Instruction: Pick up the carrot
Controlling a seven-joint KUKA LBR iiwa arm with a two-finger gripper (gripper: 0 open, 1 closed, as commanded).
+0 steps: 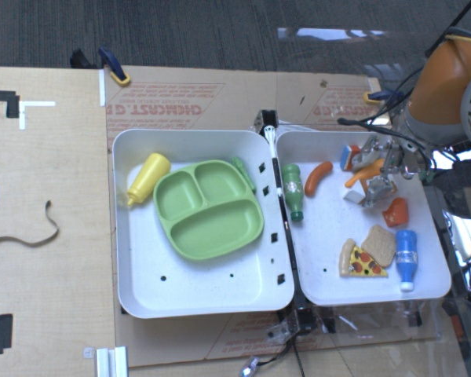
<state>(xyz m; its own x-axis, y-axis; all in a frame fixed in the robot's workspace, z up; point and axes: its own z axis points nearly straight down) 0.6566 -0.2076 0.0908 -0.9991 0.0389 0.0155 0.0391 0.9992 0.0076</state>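
Your carrot (359, 177): right bin (322, 289), upper right, just beside the sausage (317, 177). Your gripper (377, 181) sits touching the carrot's right end; you cannot tell whether its fingers are parted or clenched. Green bottle (292, 192) by the divider.

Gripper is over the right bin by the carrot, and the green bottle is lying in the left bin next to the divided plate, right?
Not quite. The camera view shows the green bottle lying in the right bin, against its left wall, not in the left bin. The divided plate is in the left bin, and the gripper is over the right bin by the carrot.
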